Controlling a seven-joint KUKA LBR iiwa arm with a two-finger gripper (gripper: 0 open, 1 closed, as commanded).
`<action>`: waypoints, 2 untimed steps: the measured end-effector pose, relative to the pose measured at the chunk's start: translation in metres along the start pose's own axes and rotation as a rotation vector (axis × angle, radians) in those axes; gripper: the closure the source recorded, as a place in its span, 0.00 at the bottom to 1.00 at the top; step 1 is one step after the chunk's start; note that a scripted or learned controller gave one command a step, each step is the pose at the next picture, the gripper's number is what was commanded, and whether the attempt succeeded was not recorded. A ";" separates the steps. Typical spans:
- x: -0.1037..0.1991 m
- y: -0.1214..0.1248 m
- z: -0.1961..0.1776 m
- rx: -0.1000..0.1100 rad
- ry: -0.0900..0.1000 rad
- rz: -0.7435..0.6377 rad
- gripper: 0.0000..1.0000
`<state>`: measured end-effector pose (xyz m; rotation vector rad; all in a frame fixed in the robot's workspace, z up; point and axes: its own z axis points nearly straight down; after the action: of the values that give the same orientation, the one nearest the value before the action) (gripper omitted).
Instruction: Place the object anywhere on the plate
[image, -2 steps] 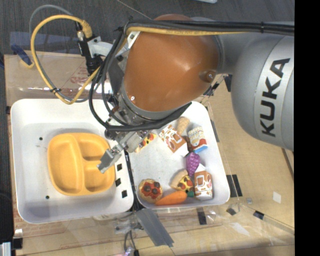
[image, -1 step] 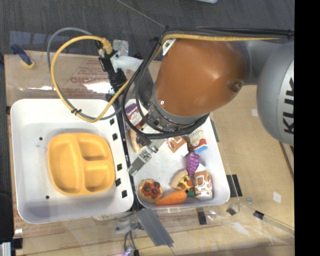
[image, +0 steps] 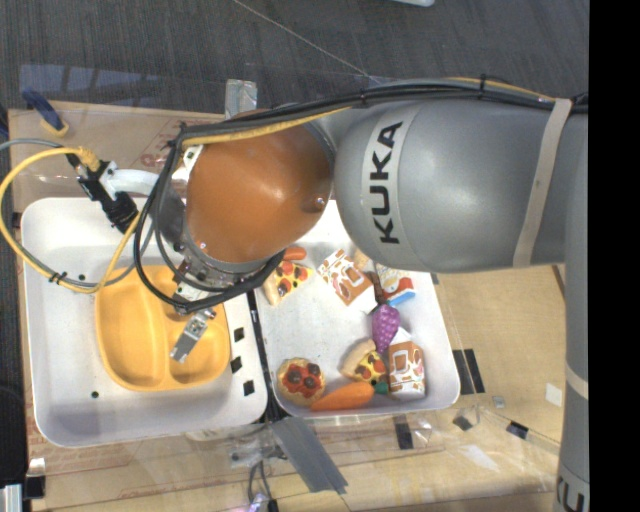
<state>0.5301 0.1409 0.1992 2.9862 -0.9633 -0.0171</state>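
At the left of the frame the yellow plate (image: 150, 340) lies in the left bin (image: 60, 400), placed there as the drop target. Over its right half hangs the claw (image: 190, 335), a small grey piece beneath the arm (image: 440, 180); whether it is spread or pinching anything, I cannot tell. Toward the right, the right bin (image: 445, 375) groups the toy food: pizza slice (image: 300, 378), carrot (image: 343, 398), purple grapes (image: 385, 325). Which is the task's object is unclear.

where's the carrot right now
The carrot lies in the right bin along its near edge, just below the small pizza and left of the printed carton.
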 end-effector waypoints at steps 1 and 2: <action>-0.050 -0.006 0.067 0.001 0.002 0.009 0.00; -0.026 -0.078 0.104 0.011 0.009 0.215 0.00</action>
<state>0.5533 0.2195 0.0947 2.8715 -1.2808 0.0029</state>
